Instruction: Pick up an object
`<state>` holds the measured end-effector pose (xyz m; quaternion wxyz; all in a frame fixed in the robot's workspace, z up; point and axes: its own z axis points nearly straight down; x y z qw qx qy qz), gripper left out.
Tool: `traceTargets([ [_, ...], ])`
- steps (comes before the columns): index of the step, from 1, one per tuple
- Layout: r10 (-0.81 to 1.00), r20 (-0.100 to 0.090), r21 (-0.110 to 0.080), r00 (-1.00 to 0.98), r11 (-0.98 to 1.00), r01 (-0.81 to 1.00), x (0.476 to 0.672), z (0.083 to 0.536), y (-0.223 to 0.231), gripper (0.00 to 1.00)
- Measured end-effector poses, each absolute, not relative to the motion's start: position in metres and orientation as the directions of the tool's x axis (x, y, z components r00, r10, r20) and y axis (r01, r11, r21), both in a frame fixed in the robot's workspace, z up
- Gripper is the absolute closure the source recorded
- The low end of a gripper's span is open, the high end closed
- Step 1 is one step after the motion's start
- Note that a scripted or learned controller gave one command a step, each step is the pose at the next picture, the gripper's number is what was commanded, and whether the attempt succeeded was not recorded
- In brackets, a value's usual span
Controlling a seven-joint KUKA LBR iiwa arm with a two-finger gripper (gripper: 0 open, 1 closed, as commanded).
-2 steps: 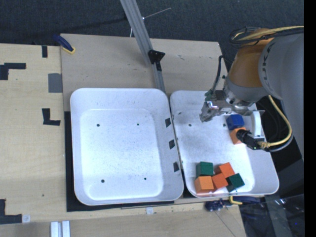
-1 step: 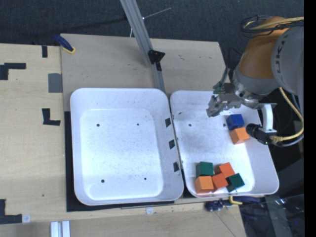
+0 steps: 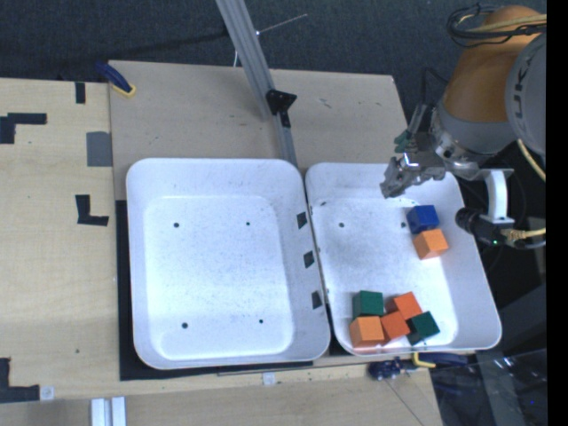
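1. End effector (image 3: 397, 183) hangs over the far part of the right bin (image 3: 355, 238), near its far rim; whether its fingers are apart or together I cannot tell, and nothing shows between them.
2. Candidate objects all lie in that right bin: a blue block (image 3: 422, 216) touching an orange block (image 3: 431, 243) just right of and nearer than the end effector, and a tight cluster at the near edge with a green block (image 3: 368, 303), orange blocks (image 3: 366, 330) and a dark green block (image 3: 423, 326).
3. My judgement: the arm (image 3: 484, 78) hangs here because the blue and orange pair is the closest target.
4. Open floor lies left of the pair, giving approach room; the cluster crowds the near wall, so finger clearance there looks poor.
5. Left bin (image 3: 213, 264) sits beside it on the counter (image 3: 53, 238).
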<state>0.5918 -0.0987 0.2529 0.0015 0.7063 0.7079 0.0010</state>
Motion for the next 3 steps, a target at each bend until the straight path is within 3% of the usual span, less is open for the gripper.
traceTargets([
  [3, 1.0, 0.001, -0.004, -0.007, 0.007, 1.0, 0.576, 0.233, 0.063, 1.0],
])
